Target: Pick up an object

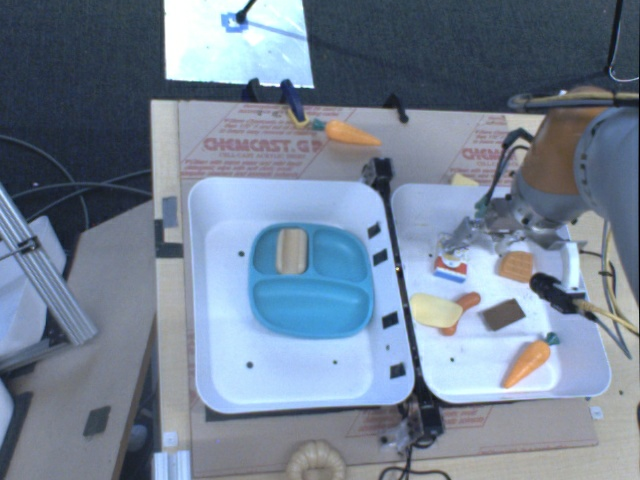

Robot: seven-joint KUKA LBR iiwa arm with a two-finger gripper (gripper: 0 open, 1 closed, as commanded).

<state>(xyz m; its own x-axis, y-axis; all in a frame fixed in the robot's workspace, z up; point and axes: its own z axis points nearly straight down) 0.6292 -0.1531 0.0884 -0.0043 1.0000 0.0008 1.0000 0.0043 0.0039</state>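
Small carton [452,267] just below the hand [462,236] — perhaps not touching.

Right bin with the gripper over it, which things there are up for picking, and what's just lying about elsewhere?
Up for picking, right bin:
- small red, white and blue carton, nearest the gripper
- waffle
- yellow slice
- brown block
- carrot

Lying about:
- blue divided plate holding a tan piece, left bin
- second carrot on the board behind the bins

Dark carpet [80,58] — a shiny square sheet [238,28] lying on it.
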